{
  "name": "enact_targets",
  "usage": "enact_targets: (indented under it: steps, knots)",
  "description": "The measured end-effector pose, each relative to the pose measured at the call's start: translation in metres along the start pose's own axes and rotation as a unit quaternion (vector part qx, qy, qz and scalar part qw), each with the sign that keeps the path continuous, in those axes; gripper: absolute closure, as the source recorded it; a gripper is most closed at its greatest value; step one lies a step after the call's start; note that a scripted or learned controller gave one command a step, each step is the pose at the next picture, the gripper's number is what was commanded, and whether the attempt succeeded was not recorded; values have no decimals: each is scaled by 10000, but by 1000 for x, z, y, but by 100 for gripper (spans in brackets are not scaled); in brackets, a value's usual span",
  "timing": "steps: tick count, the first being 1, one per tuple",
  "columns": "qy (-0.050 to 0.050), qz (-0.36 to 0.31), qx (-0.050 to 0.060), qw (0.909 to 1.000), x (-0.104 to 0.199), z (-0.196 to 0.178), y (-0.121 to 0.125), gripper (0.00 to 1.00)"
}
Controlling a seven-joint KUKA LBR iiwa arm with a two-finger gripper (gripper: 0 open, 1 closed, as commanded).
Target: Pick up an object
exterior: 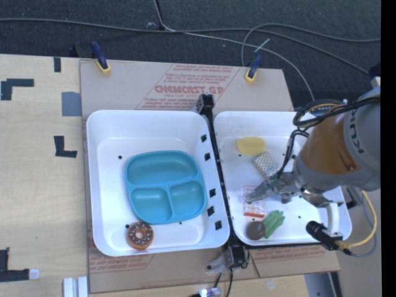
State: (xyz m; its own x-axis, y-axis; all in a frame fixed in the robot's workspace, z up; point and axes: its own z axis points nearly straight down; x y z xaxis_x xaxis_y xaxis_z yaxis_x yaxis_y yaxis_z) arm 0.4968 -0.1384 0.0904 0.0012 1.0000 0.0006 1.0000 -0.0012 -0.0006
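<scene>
I'm reaching in over the right bin [322,240], my hand [263,190] low among the clutter near its middle, and whether it is spread or pressed together I cannot tell from up here. No object is visibly pinched, so I count nothing as picked. The candidates crowd this bin: a yellow piece [250,145] toward the far wall, a speckled packet [265,163] just beside my hand, a small red-and-white packet [253,210] below it, and a green item [273,220] touching a brown round thing [255,230] near the front wall. I judge I'm low here because the packets lie flat and need a close approach. Over in the left bin [99,166], the blue divided tray [164,185] and a chocolate doughnut [140,234] sit well apart from me.
</scene>
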Motion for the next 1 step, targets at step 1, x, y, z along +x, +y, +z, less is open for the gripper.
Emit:
enact_targets:
  steps: [1]
  knots:
    - [19,-19,-33,10000,2,-15,3,100]
